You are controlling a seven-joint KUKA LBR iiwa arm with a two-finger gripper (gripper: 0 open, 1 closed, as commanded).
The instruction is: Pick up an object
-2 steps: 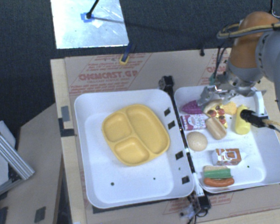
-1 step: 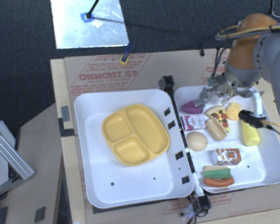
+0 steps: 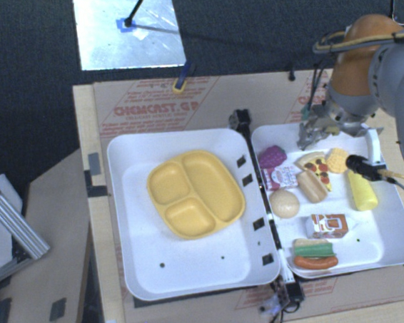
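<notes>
— Where do we see the gripper (image 3: 312,133)?

— Over the far edge of the right bin (image 3: 394,248), hanging from the grey arm (image 3: 387,77) that comes in from the right. Whether it is wide or narrow we cannot tell; nothing shows between its tips.

— And the things we might pick?

— All in that right bin. Nearest the gripper lie a purple piece (image 3: 272,157), a pizza slice (image 3: 312,162) and a small orange round (image 3: 337,159). Below those we see a pink packet (image 3: 284,177), a hot dog (image 3: 311,186) and a pale bun (image 3: 285,204). A yellow corn cob (image 3: 361,191) lies toward the right wall, a small carton (image 3: 329,225) sits nearer us, and a sandwich (image 3: 314,253) lies near the front rim.

— The left bin (image 3: 149,270)?

— We see a yellow divided tray (image 3: 194,192) in it, lying flat.
</notes>
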